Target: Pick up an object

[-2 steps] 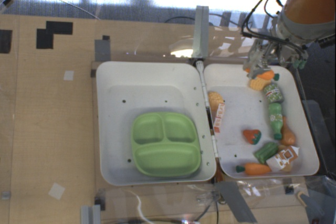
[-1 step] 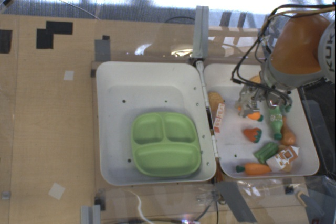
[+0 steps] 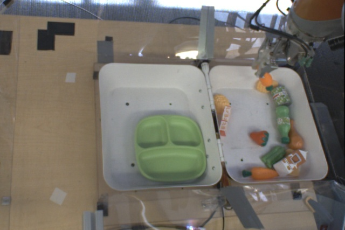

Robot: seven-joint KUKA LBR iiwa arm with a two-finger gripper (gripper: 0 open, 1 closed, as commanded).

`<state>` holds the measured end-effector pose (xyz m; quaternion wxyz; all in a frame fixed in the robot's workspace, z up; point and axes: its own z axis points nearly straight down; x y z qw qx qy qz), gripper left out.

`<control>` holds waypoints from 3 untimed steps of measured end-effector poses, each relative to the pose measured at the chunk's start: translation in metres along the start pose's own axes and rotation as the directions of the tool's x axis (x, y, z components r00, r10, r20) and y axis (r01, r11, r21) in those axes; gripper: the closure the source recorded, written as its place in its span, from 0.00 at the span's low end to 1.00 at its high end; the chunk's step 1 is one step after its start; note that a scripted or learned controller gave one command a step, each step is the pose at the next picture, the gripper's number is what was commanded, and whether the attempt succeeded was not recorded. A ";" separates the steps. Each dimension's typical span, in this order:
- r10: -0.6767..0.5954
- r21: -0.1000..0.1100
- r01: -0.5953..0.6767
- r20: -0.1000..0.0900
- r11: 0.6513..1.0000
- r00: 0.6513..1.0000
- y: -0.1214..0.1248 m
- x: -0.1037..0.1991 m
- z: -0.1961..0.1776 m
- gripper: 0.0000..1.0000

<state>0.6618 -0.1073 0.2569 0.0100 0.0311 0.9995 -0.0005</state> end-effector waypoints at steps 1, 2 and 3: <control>-0.221 -0.005 0.221 -0.015 0.975 0.975 -0.003 0.051 0.160 1.00; -0.376 -0.002 0.376 -0.006 0.927 0.927 -0.031 0.035 0.105 1.00; -0.393 -0.003 0.393 -0.002 0.920 0.920 0.009 0.002 0.051 1.00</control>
